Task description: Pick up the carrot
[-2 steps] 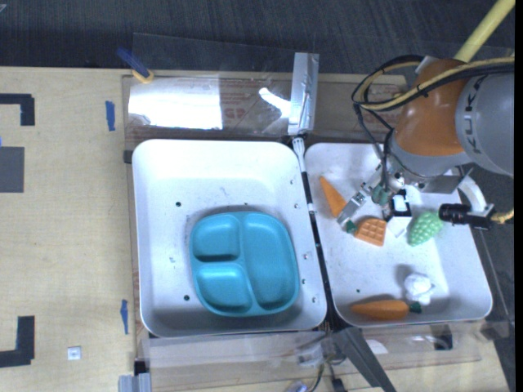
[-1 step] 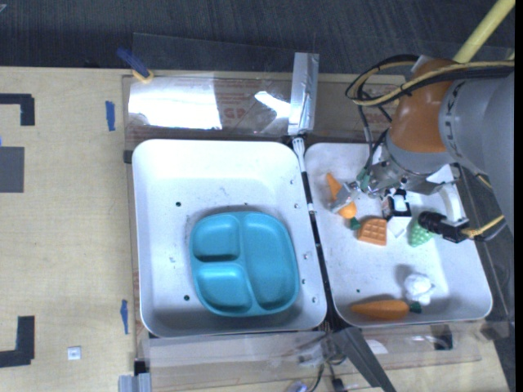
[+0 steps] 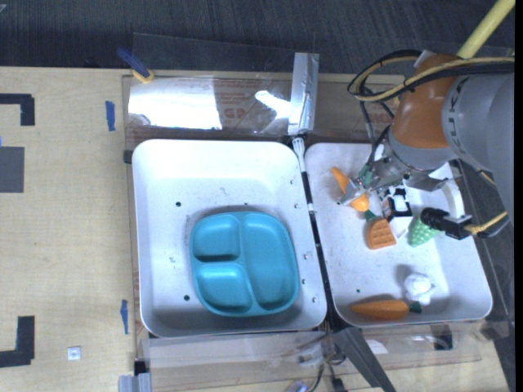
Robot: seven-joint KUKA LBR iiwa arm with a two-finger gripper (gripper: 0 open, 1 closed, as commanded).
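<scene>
The pincer [image 3: 369, 188] is seen low in the right bin [image 3: 470, 296], among small orange toy pieces [image 3: 380, 235]; whether it is open or closed cannot be told. The carrot [image 3: 380, 308], smooth, tapered, green-tipped, is found well apart by the near wall. A glossy blue divided plate [image 3: 245, 261] is set in the left bin [image 3: 159, 178].

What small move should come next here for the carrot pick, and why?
Probably shift the end effector toward the near edge of the right bin. The carrot lies flat there beside a white object, while the end effector sits at the far side among small orange pieces.
</scene>
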